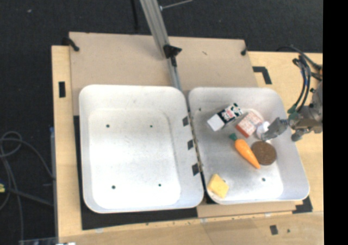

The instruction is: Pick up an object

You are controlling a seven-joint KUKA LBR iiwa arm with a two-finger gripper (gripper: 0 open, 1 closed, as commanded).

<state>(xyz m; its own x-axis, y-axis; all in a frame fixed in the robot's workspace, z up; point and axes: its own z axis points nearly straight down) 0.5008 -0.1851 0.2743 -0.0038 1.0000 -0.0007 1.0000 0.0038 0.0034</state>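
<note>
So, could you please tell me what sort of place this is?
Probably a robotics lab bench: two shallow white bins on a plywood board, an aluminium mast, and toy props like an orange plastic carrot.

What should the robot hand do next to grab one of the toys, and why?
Probably dip a little lower toward the brown disc. The gripper sits in the right bin just above that disc and beside the orange carrot, with nothing seen between its fingers, so the disc looks like the nearest thing to try for.
</note>
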